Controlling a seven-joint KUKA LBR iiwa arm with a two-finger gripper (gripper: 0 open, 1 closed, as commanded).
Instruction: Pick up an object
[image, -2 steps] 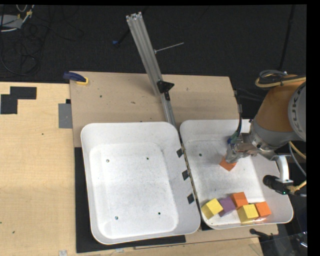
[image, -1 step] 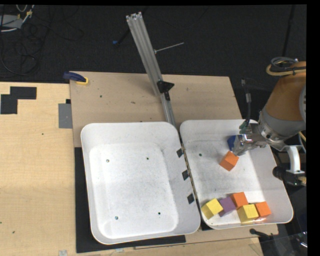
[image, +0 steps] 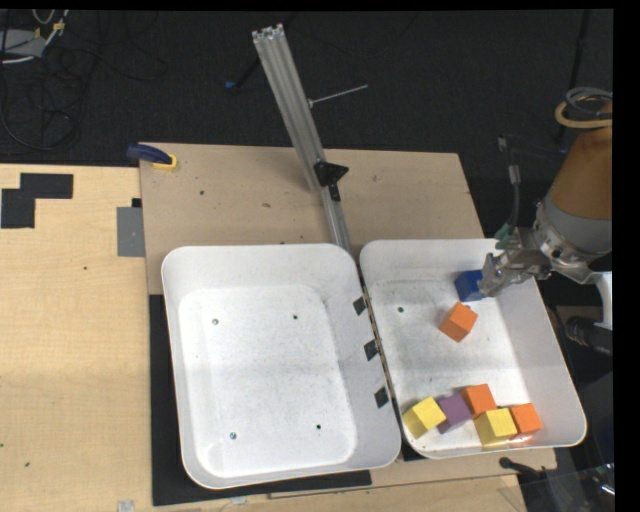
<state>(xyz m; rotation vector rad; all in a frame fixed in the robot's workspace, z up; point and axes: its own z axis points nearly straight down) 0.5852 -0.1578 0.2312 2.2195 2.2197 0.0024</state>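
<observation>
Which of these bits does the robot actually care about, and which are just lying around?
For the job: gripper; blue block beside it; orange block; block cluster at the right bin's near edge.

Just lying about: left bin; metal rail; blue clamp.

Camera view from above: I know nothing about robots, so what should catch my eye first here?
Probably the bright blocks in the right bin: a lone orange cube mid-bin, and a cluster of yellow, purple and orange blocks at its near edge. Next, the arm's end effector reaching in from the right, right beside a blue block at the bin's far side. The left bin sits alongside.
</observation>
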